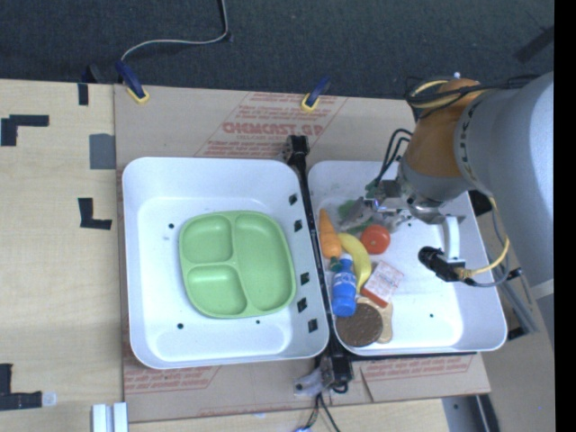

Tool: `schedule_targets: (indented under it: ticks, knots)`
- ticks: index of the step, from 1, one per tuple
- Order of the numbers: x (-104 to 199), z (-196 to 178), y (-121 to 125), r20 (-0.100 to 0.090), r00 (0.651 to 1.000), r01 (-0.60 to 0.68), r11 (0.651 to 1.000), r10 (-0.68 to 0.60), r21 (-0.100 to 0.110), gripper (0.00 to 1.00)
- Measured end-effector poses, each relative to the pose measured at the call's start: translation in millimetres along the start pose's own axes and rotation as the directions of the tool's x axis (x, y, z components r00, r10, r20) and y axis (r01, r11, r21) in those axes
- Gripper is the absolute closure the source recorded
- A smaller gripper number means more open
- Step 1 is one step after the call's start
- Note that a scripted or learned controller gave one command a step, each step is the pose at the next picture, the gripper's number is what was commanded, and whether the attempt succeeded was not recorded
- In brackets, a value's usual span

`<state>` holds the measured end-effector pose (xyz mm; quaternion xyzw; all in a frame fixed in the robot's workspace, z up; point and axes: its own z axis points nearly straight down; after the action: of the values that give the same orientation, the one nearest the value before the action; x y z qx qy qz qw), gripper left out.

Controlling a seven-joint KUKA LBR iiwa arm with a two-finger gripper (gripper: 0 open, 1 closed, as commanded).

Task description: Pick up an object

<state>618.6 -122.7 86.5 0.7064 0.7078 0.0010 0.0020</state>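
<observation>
The right bin (468,327) holds a pile of small items along its left side: an orange carrot-like piece (329,238), a yellow banana (358,257), a red tomato (376,238), a blue bottle (343,288), a red-and-white packet (384,282) and a brown round cookie (362,326). My gripper (367,209) reaches in from the right and hangs low over the upper part of this pile, just above the tomato and beside the carrot. Its fingertips are blurred against the items, and nothing is clearly held between them.
The left bin (148,241) holds a green divided plate (238,264). A black divider (306,232) runs between the bins. The grey arm with its orange band (436,142) covers the right bin's far right corner, and a black cable (445,264) hangs over the bin floor.
</observation>
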Motion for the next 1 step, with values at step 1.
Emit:
schedule_targets:
  ticks: [1]
  knots:
    - [-3.7, -0.1, -4.1, -0.001, 1.0, 0.001, 1.0, -0.001, -0.001, 0.0]
